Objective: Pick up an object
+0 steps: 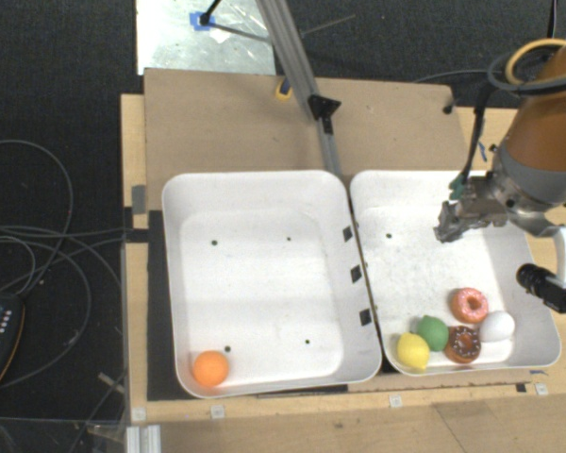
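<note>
Brown bench boards carry two shallow white bins side by side, with dark floor and loose cables around them. In the left bin one orange ball lies alone in the near corner. In the right bin the other objects are crowded in the near corner: a pink donut, a chocolate donut, a white ball, a green ball and a yellow lemon, most of them touching a neighbour.

The gripper hangs over the bare middle of the right bin, apart from the cluster and holding nothing that I can see. Whether it is open or closed I cannot tell, it is too small and dark.

I think the risk is the crowding. If the gripper comes down into the pile, it may land on top of two objects or push them aside, and the round ones can roll away. Objects lying against the bin wall also leave little room. A descent where the gripper is now would close on nothing.
</note>
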`<state>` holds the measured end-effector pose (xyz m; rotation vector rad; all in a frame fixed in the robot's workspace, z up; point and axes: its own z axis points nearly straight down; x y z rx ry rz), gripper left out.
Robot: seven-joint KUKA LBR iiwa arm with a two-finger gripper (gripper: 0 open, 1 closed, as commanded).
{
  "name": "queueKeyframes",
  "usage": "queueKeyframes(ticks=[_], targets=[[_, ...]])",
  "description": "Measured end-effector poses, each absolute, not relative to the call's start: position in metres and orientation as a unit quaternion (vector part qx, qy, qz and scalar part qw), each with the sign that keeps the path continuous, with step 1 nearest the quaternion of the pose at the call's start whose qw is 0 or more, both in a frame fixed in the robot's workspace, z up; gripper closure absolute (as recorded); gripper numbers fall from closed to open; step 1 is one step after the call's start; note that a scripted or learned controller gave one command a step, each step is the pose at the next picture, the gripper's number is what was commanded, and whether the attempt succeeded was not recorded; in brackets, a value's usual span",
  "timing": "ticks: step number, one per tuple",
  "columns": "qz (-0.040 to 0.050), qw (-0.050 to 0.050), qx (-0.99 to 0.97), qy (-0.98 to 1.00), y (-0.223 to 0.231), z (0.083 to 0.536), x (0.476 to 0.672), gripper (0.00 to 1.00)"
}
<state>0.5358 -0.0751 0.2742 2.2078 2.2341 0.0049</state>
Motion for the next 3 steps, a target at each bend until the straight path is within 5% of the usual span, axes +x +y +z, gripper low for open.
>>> queueKeyframes(ticks=[3], targets=[[0.0019, 0.000, 0.704, 0.711, 0.068, 0.247, 0.599, 1.00]])
